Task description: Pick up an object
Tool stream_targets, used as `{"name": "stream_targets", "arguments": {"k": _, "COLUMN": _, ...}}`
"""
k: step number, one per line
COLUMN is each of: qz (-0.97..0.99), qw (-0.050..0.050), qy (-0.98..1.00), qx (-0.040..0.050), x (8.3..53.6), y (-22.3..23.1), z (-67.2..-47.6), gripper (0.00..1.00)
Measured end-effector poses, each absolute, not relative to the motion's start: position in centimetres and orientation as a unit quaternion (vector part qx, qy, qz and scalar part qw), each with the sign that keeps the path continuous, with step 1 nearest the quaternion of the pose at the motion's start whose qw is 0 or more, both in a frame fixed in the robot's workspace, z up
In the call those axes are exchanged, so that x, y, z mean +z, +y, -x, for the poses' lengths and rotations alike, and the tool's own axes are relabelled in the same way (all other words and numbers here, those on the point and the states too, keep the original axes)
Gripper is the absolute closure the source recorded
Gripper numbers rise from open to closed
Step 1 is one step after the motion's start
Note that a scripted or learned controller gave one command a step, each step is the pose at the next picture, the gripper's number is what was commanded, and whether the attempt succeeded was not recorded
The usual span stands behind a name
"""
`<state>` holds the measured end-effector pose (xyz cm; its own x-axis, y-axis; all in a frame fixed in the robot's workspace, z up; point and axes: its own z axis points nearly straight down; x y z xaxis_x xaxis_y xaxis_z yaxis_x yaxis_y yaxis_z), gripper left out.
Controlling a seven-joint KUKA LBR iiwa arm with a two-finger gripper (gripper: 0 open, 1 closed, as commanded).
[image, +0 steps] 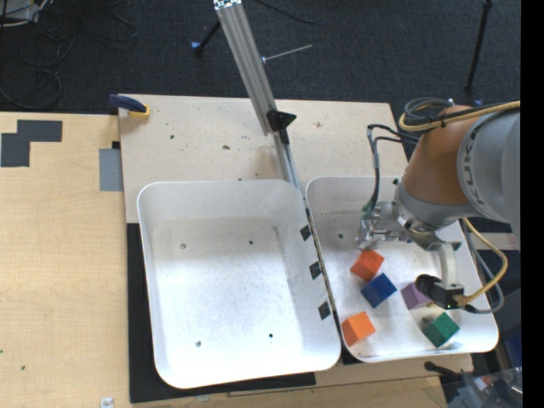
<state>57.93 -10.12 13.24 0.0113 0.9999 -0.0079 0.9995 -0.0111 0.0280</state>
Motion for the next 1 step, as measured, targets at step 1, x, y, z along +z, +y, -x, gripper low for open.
{"name": "stream_targets", "arguments": {"k": 1, "qz": -0.707, "qw": 0.001, "qy": 0.708, "qx": 0.0008, "x": 19.51, "y": -10.57, "z": -58.16, "gripper": 1.0}}
